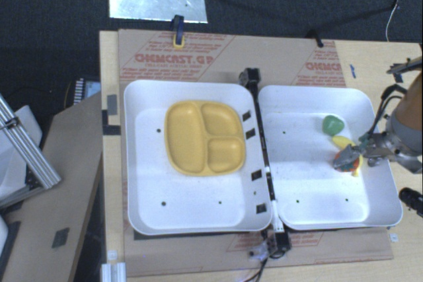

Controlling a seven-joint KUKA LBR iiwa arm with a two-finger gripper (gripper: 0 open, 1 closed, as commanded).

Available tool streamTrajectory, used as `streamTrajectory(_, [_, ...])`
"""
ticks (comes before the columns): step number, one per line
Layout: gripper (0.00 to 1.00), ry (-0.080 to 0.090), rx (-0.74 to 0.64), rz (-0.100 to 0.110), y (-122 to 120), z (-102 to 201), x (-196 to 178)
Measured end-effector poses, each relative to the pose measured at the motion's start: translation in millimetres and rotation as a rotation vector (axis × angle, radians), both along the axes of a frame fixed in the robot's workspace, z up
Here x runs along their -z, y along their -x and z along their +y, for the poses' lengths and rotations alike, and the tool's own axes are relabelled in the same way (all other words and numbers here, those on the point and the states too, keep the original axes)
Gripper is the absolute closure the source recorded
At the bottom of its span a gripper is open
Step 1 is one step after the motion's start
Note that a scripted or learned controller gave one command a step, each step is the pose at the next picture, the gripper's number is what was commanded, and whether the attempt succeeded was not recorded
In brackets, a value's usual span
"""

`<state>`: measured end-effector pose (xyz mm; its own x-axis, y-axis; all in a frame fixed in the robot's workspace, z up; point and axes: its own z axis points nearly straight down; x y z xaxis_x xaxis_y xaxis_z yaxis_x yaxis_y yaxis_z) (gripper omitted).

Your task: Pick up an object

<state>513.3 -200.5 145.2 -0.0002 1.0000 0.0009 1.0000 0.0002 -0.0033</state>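
Orange-red and small, an object [345, 158] is seen near the right wall of the right bin [310, 211], overlapped by the gripper [360, 154], which reaches in from the right edge of the camera view. Whether the jaws are apart, together or clamped on it cannot be told at this resolution, and a hold is not confirmed. A yellow piece [342, 141] is noted just above the orange-red object, and a green rounded object [333, 123] just above that. Only the grey wrist of the arm [404, 135] is visible at the frame's right. In the left bin [149, 208] a yellow compartment tray [203, 137] is recorded lying flat, roughly centred. Both bins are set side by side on a brown printed board [218, 56].
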Motion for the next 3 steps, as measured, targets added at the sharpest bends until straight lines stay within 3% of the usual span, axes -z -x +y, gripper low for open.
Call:
streamTrajectory(1, [0.00, 0.000, 0.000, -0.001, -1.1, -2.5, 42.2])
streamTrajectory(2, [1.00, 0.003, 0.000, -0.007, -2.9, -3.2, 29.2])
streamTrajectory(3, [1.00, 0.003, -0.004, -0.009, 0.8, 5.1, -22.9])
